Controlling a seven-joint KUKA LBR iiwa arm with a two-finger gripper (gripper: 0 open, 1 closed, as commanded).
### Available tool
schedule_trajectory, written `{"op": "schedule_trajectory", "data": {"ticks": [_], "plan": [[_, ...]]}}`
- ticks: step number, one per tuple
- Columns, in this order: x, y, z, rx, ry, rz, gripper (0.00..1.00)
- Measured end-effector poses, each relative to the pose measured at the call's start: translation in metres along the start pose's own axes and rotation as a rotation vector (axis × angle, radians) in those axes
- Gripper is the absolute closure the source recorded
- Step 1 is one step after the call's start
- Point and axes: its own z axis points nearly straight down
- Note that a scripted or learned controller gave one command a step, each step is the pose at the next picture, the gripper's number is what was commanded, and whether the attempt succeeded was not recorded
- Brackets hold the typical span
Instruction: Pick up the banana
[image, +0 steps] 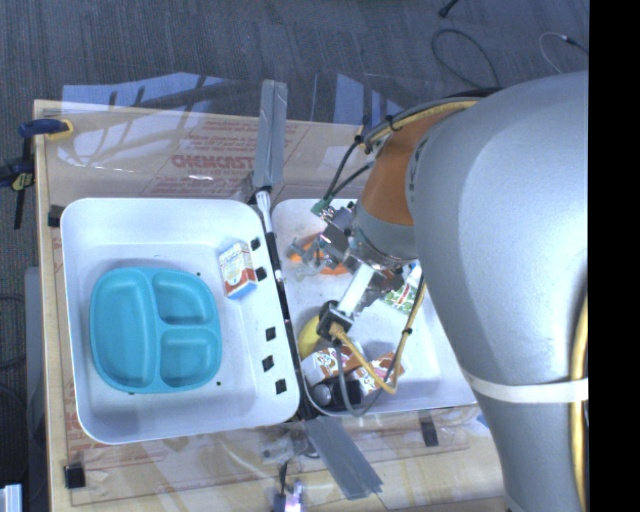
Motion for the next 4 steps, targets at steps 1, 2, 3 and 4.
{"op": "schedule_trajectory", "data": {"ticks": [1, 2, 3, 4], "plan": [[-0.084, 0.011, 0.1, -0.002, 0.002, -0.03, 0.0], [-0.103, 0.007, 0.098, -0.008, 0.005, -0.638, 0.0], [-0.084, -0.019, 0.091, -0.046, -0.02, -0.563, 0.0], [-0.015, -0.055, 0.0, -0.005, 0.001, -0.501, 0.0]]}}
